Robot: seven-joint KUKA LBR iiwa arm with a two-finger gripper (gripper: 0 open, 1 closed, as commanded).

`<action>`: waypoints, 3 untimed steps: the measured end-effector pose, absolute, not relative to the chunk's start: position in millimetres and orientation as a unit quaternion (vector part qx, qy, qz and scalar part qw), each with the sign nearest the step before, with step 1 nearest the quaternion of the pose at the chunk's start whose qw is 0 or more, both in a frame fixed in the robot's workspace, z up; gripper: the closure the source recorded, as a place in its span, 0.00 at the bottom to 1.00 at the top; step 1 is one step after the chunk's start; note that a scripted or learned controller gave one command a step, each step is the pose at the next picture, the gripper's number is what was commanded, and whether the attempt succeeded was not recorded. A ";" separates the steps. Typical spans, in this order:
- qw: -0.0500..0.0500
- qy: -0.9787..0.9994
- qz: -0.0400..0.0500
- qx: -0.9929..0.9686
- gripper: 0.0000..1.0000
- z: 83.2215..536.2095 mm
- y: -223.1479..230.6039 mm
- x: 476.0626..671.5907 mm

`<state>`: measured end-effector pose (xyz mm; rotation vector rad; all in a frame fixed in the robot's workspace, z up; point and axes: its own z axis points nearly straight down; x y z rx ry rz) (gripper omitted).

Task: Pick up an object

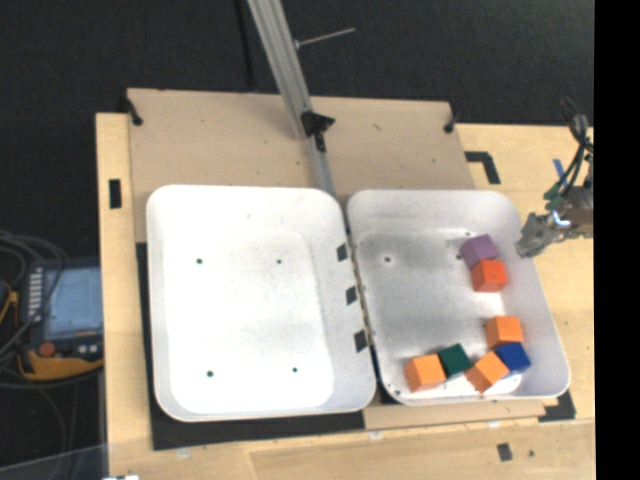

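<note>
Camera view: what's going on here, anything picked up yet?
Nothing is held yet. The gripper sits at the right bin's right rim, near the purple block and an orange-red block. Five more blocks cluster in that bin's near corner: three orange, one green, one blue. All blocks lie in the bin.

The arm is cut off by the right edge; its gripper [548, 230] shows at the right bin's [420, 208] far right rim, too small and blurred to tell how it stands. The green block [456, 358] is partly hidden by neighbouring orange blocks.
</note>
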<state>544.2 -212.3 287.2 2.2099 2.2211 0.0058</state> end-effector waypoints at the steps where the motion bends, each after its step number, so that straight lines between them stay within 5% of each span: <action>1: 0.001 0.709 0.000 0.705 1.00 270.6 -159.0 553.7; 3: 0.000 0.710 0.001 0.704 1.00 257.0 -50.4 565.9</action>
